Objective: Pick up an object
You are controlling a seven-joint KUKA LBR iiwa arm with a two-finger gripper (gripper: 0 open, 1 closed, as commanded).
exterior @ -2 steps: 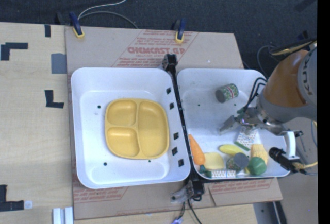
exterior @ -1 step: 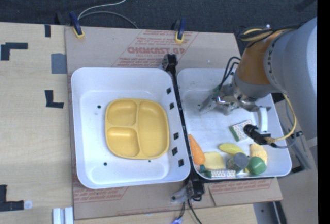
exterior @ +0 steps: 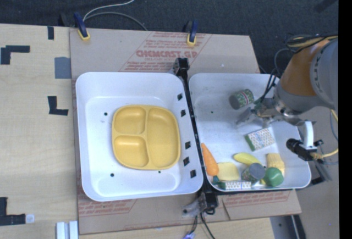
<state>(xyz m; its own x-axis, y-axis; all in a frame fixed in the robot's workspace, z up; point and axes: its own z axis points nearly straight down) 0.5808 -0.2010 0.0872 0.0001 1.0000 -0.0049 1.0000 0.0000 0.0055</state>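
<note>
My gripper (exterior: 248, 114) hangs low over the back of the right bin (exterior: 220, 122), reaching in from the right. A small grey-green can (exterior: 241, 99) lies on its side just up and left of the gripper, very close to it or touching it. A patterned green-and-white packet (exterior: 260, 138) lies just below the gripper. Along the bin's front edge sit an orange carrot (exterior: 209, 159), a yellow banana (exterior: 248, 158), a corn cob (exterior: 275, 163), a green ball (exterior: 273, 177) and a grey round piece (exterior: 255, 171).
The left bin (exterior: 91, 122) holds a yellow divided plate (exterior: 146, 137). A black divider (exterior: 190, 122) runs between the bins. The grey arm with its orange band (exterior: 300, 76) stands over the right bin's right rim. Cables (exterior: 110, 7) trail at the back.
</note>
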